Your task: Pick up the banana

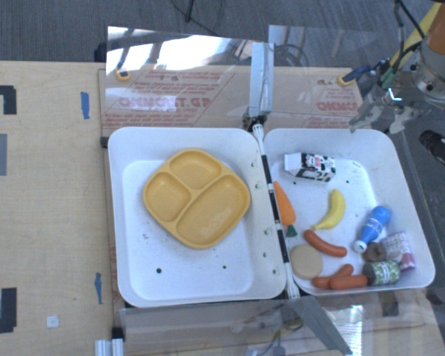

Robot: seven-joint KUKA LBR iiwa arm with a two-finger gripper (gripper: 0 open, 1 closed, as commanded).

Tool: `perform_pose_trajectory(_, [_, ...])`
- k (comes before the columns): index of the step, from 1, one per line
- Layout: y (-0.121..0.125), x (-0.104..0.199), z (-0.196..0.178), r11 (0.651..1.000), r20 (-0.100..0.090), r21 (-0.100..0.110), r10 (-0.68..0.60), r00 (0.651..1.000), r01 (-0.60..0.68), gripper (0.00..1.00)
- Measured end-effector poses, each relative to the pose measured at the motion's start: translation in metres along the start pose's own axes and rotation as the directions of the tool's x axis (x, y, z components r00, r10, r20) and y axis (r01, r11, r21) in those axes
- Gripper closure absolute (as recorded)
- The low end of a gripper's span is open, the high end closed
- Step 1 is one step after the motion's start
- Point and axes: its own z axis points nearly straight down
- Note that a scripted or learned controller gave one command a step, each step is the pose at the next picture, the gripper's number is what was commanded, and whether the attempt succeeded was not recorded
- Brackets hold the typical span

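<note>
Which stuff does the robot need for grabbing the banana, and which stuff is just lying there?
Needed for the job:
banana
gripper, up above the right bin's far edge

Just lying about:
carrot
milk carton
blue bottle
sausages
green can
yellow plate in the left bin

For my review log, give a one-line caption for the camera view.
Gripper above the right bin's far rim; banana lies untouched among toy foods, yellow plate in the left bin.
</note>
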Motion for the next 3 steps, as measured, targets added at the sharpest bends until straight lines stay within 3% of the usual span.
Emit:
perform_pose_trajectory(1, [0.010, -0.002, 0.029, 0.976, 0.001, 0.000, -0.216, 0.976, 0.216, 0.00])
perform_pose_trajectory(2, [-0.055, 0.031, 0.186, 0.990, 0.001, -0.002, -0.139, 0.990, 0.139, 0.00])
perform_pose_trajectory(3, [-0.081, 0.010, 0.192, 0.989, 0.003, -0.011, -0.145, 0.989, 0.145, 0.00])
